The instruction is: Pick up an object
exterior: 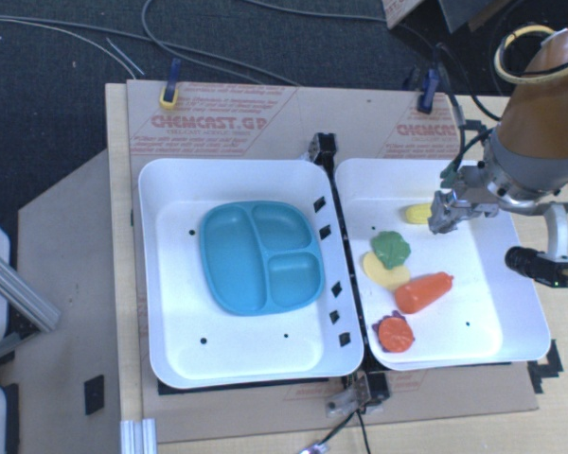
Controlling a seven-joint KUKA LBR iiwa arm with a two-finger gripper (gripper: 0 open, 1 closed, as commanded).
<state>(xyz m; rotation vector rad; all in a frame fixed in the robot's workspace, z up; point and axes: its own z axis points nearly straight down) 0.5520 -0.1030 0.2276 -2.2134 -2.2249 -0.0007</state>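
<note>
Two bins (161, 253) were set side by side on the worktop (218, 107). The tool (442, 218) was poised in the right one, just beside a small yellow piece (417, 214) lying to its left. Whether the tool was spread could not be told. Nothing was seen gripped.

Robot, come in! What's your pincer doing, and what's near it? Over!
Pincer low in the right bin, beside a small yellow toy. Nothing seen held. Green toy, yellow piece, orange carrot, red-orange toy nearby. Over.
</note>
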